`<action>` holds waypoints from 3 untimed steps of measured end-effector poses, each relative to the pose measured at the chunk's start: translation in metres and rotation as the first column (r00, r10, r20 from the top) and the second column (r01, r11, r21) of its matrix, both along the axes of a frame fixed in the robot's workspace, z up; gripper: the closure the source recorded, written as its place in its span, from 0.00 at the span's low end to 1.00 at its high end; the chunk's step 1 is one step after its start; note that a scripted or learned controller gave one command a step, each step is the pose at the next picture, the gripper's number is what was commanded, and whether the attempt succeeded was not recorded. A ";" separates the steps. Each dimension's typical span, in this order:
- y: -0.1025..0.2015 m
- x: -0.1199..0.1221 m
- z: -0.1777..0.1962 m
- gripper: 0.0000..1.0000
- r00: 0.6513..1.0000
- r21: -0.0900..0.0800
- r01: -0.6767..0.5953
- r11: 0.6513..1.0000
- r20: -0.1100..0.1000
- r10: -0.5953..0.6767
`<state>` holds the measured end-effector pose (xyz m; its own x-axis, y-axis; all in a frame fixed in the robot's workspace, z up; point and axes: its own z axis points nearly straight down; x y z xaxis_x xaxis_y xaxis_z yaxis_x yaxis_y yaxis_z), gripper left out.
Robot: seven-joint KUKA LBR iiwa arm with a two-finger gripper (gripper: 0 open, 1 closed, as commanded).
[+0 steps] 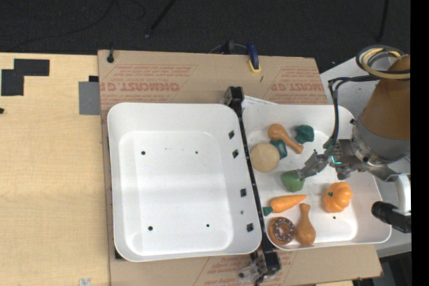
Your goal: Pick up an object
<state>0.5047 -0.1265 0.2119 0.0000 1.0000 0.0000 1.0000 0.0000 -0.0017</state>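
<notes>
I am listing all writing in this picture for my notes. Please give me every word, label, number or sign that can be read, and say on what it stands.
Red print on the cardboard sheet behind the left bin: upside down and too blurred to read with certainty.
Red print on the cardboard behind the right bin: upside down, too blurred.
Faint red print at the cardboard's front edge: too small to read.

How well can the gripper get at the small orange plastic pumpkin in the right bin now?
Probably well. The small orange plastic pumpkin lies apart from the other toys, just below the gripper, with bare floor of the right white bin around it and nothing over it.
</notes>
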 end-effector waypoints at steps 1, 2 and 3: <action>0.029 0.046 -0.127 0.00 1.000 0.003 -0.002 1.000 -0.008 0.002; 0.025 0.046 -0.111 1.00 1.000 0.002 0.007 1.000 -0.005 -0.007; 0.053 0.096 0.081 1.00 1.000 -0.001 -0.005 1.000 0.017 0.005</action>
